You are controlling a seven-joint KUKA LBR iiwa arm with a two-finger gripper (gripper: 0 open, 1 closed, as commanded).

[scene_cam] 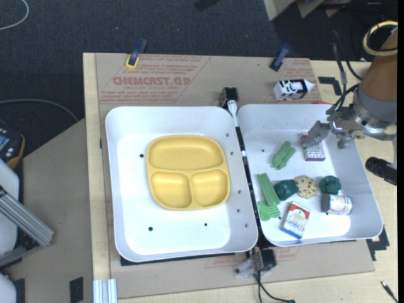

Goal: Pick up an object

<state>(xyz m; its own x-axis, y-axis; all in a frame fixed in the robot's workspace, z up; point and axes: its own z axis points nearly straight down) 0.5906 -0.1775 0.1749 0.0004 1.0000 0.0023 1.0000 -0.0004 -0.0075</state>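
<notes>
Gripper: the two-finger gripper (320,131) hangs over the upper part of the right white bin (363,169); I cannot tell its state, the view is too small there

Nearest object: a small flat pinkish card-like packet (314,151) lies on the bin floor just below the gripper; I cannot tell if they touch, and nothing shows it as held

Position of the object: upper middle of the right bin, apart from the short green block (283,154) on its left and from the cluster of toys below it

Handling: it looks light, thin and rather stiff; probably it slides on the smooth plastic floor, so a pinch from above may push it away

Where to hold: across the two shorter-spaced edges, with the fingers going down close to the floor

Long axis: the packet is nearly square, so the axis is weak; it seems to run slightly up and down in the view

Other choices: the long green stick (267,194) points up-down and is easier to span across its narrow width; the round tan cookie (305,185) has no direction

Left bin: the yellow three-compartment plate (187,171) lies in the left white bin (126,169)
</notes>
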